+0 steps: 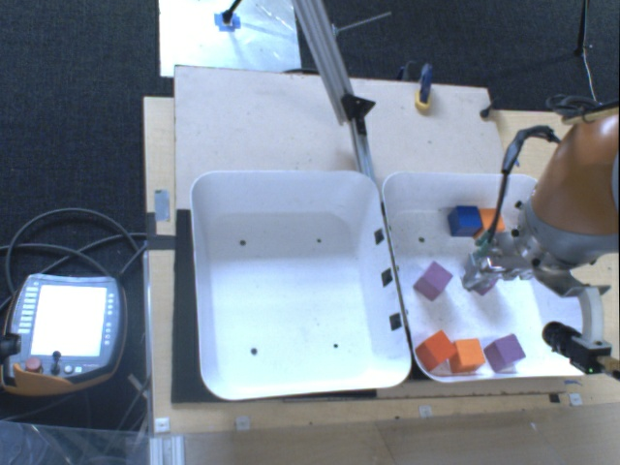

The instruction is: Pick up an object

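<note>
Hand (pixel 481 277) of the grey arm (pixel 581 201) hangs low inside the right bin (pixel 407 197), reaching in from the right

Whether it is parted or closed cannot be told. Around it lie a blue block (pixel 464 221), a purple block (pixel 433 281) just left, and two orange blocks (pixel 451 352) by another purple block (pixel 504 352)

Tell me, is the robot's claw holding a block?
Can't tell. The gripper is down in the right bin, near a purple block, but its tips are too blurry to see a hold.
</note>
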Action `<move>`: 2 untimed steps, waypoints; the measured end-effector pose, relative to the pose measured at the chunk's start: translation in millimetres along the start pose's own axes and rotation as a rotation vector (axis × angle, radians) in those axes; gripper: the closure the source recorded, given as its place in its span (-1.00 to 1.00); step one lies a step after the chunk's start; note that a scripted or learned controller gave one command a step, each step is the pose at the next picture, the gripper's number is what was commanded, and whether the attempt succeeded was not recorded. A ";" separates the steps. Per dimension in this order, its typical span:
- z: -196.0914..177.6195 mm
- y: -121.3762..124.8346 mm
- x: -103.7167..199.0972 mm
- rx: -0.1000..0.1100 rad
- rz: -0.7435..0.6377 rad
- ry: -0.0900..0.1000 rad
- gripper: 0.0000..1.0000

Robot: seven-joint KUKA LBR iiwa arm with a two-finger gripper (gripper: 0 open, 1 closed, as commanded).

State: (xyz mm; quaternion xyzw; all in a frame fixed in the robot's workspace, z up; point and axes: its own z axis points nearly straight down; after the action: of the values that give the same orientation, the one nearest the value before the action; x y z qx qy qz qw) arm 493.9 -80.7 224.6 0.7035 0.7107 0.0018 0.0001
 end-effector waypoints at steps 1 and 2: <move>-9.3 14.6 51.3 0.000 -0.001 0.000 1.00; -4.4 12.5 100.3 0.001 0.000 0.000 1.00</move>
State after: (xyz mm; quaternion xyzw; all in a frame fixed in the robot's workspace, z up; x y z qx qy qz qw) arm 505.4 19.7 229.2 0.7034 0.7108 0.0015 -0.0004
